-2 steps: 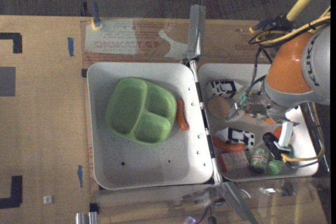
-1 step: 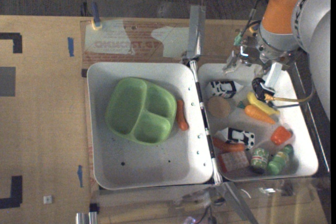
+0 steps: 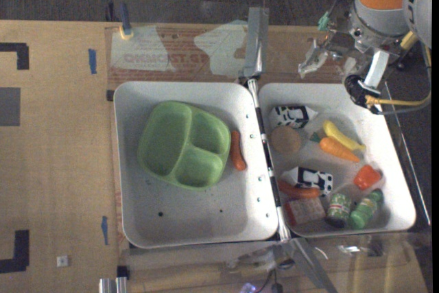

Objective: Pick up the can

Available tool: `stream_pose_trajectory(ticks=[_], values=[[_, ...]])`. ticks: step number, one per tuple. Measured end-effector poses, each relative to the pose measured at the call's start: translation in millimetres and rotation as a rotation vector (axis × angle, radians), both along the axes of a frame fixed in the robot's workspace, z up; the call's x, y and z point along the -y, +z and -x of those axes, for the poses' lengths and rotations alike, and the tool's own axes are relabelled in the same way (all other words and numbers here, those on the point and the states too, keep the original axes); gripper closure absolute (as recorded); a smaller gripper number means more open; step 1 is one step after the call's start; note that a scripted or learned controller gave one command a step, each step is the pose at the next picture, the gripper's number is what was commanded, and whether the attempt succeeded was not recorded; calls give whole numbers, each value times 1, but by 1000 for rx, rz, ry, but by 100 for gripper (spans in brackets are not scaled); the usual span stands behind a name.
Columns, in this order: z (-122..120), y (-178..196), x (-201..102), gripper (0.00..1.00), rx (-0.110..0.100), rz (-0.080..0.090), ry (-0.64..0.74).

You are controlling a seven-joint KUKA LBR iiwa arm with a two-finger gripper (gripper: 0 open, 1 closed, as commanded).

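- The tool hangs above the right bin's far edge; whether it is wide or narrow is unclear.
- The can stands upright at the near edge, toward six o'clock from the tool, well apart.

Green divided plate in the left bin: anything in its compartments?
The green divided plate has nothing visible in any of its three compartments. An orange sausage-shaped toy lies beside its right edge, outside it. What is under the plate is covered.
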State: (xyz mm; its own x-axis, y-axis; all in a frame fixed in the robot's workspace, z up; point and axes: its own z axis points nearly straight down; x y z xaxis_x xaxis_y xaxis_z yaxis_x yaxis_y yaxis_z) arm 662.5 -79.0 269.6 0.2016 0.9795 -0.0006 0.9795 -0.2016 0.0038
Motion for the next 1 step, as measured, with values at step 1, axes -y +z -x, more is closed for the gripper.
stream_pose_trajectory(ticks=[1], values=[[-4, -78, -78, 0, -6, -1, 150]])
